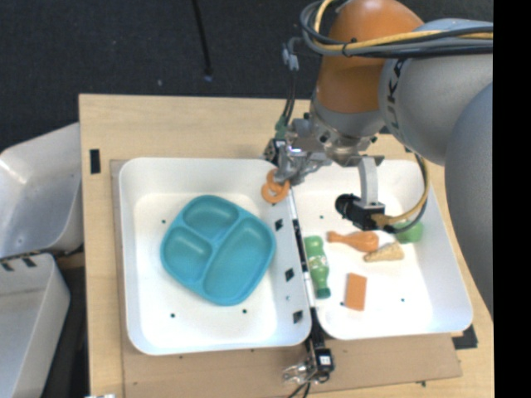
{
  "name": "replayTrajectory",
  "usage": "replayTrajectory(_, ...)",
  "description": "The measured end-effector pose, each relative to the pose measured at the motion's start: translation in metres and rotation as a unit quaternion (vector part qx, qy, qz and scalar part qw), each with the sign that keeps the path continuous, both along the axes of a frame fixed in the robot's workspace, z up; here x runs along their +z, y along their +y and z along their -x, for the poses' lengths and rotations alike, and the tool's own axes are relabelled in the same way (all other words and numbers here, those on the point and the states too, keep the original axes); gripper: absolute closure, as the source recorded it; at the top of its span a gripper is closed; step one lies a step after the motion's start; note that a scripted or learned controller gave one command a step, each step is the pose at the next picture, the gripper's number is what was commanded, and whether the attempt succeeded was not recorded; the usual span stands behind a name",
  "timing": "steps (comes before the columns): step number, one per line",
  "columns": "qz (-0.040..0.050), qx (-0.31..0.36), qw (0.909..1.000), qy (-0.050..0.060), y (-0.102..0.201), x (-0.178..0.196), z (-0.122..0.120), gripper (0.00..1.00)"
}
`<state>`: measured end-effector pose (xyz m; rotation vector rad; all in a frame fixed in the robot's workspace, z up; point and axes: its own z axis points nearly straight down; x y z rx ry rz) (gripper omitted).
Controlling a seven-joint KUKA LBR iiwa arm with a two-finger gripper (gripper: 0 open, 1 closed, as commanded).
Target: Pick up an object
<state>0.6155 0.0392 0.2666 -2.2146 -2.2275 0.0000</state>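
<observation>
1. Worktop (99, 123) edge nearest the camera carries both white bins; a small metal clip-like part (303, 371) sits at the front where they meet.
2. Nearest the front in the right bin (431, 313) lies an orange block (355, 291), flat and small. It looks stiff and light; its two long sides would suit a pinch.
3. Just beside the dividing rims lies a green piece (315, 264), elongated and probably plastic. A grasp across its narrow middle seems best, though the rim close by crowds one side.
4. Further back sit an orange spoon-like piece (355, 240), a tan wedge (385, 254) and a pale green piece (411, 232), close together. All look light; being bunched, they may shift when touched.
5. The left bin (133, 222) holds a blue divided plate (217, 249), broad, smooth and likely slippery; only its rim offers a hold.
6. Farthest, the fingers (280, 172) hang over the back of the dividing rims with an orange ring (275, 191) right at their tips. Whether they pinch it or merely touch it, I cannot tell.
</observation>
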Motion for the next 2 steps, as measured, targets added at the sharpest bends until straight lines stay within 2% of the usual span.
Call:
replayTrajectory(1,0.0004,0.000,1.0000,0.000,0.0459,-0.0125,0.0106,1.00)
replayTrajectory(2,-0.0001,-0.002,1.0000,0.000,0.0441,-0.0122,0.0103,0.00)
